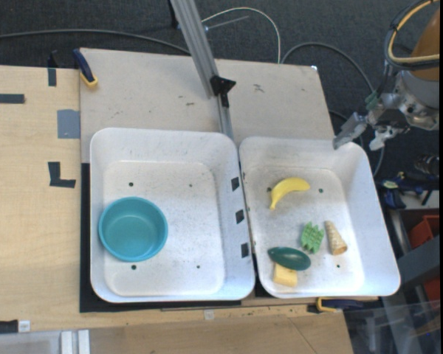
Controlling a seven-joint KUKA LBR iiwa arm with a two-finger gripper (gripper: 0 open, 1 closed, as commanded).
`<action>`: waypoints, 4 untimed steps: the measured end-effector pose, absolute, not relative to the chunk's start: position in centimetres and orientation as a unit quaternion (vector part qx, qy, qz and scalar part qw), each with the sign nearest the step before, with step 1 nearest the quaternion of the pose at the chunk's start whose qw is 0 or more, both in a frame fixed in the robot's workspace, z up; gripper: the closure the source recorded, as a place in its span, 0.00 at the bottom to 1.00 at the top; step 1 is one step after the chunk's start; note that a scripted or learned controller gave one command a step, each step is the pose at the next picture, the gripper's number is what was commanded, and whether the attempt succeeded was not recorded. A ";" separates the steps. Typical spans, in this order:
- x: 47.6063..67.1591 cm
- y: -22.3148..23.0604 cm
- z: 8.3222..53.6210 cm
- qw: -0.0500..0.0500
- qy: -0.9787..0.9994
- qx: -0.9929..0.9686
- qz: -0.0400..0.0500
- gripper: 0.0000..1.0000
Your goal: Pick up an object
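The right bin holds several small objects: a yellow banana, a green ridged piece, a beige cone, a dark green oval and a yellow block just under that oval. My gripper hangs over the bin's far right corner, well away from all of them. Its fingers stand open with nothing between them. A teal bowl sits in the left bin, at its near left.
A grey metal pole slants down to the divide between the bins. Cables loop over the dark floor behind the bench. A blue and yellow clamp sits at the board's far left corner.
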State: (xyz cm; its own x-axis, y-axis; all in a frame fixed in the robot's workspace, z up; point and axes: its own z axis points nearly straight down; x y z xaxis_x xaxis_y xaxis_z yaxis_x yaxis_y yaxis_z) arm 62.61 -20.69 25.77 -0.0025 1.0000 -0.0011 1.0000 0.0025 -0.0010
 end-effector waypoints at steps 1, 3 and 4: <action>62.6 -20.7 25.8 0.000 0.708 0.706 -0.001 0.00; 62.7 -20.3 17.0 -0.002 0.708 0.706 -0.002 0.00; 61.9 -21.0 11.8 -0.002 0.707 0.707 -0.003 0.00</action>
State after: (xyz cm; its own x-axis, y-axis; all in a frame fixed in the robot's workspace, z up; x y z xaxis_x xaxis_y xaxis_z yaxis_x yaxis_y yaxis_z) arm 61.88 -20.99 11.79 -0.0010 1.0000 -0.0003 1.0000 0.0010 -0.0071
